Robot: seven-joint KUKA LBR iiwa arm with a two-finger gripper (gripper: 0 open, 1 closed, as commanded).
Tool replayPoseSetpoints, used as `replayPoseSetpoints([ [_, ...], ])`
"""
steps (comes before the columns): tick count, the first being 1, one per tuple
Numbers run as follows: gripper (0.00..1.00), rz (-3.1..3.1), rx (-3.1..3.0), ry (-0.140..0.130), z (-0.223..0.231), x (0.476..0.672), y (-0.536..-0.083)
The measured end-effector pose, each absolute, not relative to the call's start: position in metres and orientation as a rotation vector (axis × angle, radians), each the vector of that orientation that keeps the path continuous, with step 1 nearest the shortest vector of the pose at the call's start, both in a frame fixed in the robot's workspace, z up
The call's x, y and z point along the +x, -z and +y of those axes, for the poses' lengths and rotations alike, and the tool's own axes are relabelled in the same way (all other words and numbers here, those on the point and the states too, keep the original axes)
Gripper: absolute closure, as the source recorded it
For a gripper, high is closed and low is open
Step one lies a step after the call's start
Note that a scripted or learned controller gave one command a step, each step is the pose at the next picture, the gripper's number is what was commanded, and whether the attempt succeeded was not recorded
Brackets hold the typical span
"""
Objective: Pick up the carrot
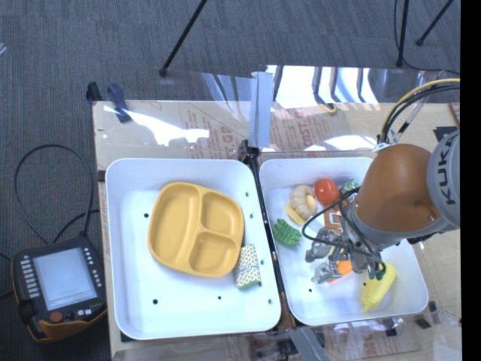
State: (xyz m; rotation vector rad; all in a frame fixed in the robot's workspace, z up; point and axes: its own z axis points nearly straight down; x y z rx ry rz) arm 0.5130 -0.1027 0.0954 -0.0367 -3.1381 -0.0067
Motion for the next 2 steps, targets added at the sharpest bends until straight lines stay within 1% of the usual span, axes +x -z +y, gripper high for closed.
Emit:
replayPoseSetpoints([
  [1, 1.0, -3.142, 0.193, 0.001, -0.078, 0.508, -0.206],
  [2, 1.0, -3.112, 0.393, 0.007, -0.136, 0.496, -0.113],
])
